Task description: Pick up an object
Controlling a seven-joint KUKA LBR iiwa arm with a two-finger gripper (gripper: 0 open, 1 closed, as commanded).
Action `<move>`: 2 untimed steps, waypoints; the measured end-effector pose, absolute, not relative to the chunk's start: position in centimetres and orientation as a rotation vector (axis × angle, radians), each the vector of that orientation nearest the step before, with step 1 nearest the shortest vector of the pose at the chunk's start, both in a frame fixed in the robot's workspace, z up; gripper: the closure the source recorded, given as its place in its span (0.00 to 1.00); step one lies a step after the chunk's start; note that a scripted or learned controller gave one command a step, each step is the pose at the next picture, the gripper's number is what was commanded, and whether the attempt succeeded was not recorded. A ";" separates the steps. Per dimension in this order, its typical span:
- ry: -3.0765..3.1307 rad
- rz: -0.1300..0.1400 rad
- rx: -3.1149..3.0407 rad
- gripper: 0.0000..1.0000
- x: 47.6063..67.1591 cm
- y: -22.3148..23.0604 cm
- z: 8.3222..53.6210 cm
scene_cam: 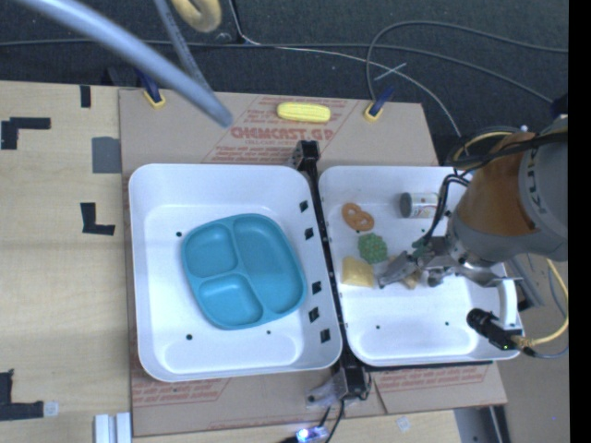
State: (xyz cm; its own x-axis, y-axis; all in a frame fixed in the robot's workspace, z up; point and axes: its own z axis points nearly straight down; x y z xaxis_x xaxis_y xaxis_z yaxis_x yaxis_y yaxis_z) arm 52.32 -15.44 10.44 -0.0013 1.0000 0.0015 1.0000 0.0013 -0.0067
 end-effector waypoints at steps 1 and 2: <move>-2.223 0.002 -2.221 0.00 52.3 -15.4 8.5; -2.226 0.001 -2.223 1.00 52.4 -15.5 9.6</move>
State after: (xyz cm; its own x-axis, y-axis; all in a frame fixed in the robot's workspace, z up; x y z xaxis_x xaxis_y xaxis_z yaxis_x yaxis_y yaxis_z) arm 52.40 -15.46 9.58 -0.0012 1.0000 -0.0034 1.0000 0.0012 0.0022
